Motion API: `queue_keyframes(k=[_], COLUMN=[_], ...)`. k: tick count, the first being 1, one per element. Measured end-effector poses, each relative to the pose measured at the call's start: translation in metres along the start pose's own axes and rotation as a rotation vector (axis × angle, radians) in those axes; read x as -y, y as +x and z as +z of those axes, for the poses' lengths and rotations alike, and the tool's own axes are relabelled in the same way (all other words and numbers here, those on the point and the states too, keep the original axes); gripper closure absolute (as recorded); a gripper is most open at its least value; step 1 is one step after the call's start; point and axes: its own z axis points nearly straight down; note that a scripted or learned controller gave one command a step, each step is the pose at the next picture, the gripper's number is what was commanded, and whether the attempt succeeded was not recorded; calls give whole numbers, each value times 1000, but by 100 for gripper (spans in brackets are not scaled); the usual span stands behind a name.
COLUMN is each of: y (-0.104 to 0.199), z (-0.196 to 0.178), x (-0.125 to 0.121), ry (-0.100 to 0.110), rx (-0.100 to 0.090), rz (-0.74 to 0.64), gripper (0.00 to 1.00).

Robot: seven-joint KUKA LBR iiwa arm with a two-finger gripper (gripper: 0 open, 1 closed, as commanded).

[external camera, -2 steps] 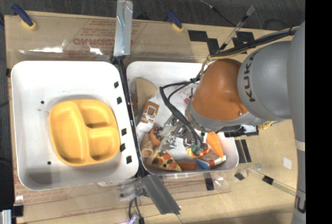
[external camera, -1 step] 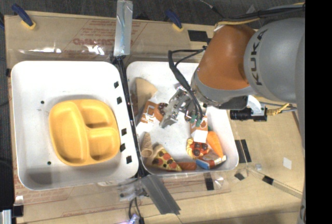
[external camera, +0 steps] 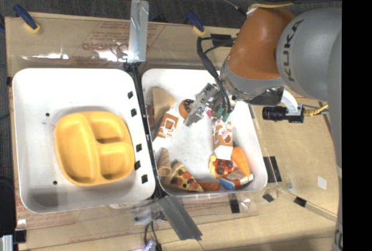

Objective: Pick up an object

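Gripper [external camera: 200, 109] sits low over the right bin [external camera: 200, 78], near the middle of its far half, metal fingers angled toward the bin's left wall. Can't tell from this angle if the fingers are wide or closed, and nothing is clearly seen between them. Small orange-brown round item [external camera: 185, 107] lies just beside the fingertips on their left, touching or nearly so; contact unclear. White carton with brown print [external camera: 167, 126] lies just left of that, near the bin's left wall. Tan cone-shaped piece [external camera: 162, 96] sits toward the far-left corner of the right bin. Slim printed packet [external camera: 222, 135] lies below the gripper toward the right wall, running toward the near edge. Orange carrot-like toy [external camera: 241, 162] and a red-yellow toy [external camera: 220, 167] cluster at the near-right corner. Pizza slice toy [external camera: 185, 179] lies along the near edge, with a tan ridged piece [external camera: 164, 161] beside it at the near-left corner. Left bin [external camera: 35, 84] holds a yellow divided tray [external camera: 93, 145], centred. Grey arm with orange band [external camera: 261, 46] comes in over the right bin's far-right corner.
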Motion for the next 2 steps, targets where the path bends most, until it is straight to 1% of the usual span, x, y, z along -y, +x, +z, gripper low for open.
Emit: queue_keyframes(k=[1, 2], y=[1, 1], z=[-5, -15], x=[-48, -50], ry=[0, 0], rx=[-1, 1], rz=[169, 161], gripper=[100, 100])
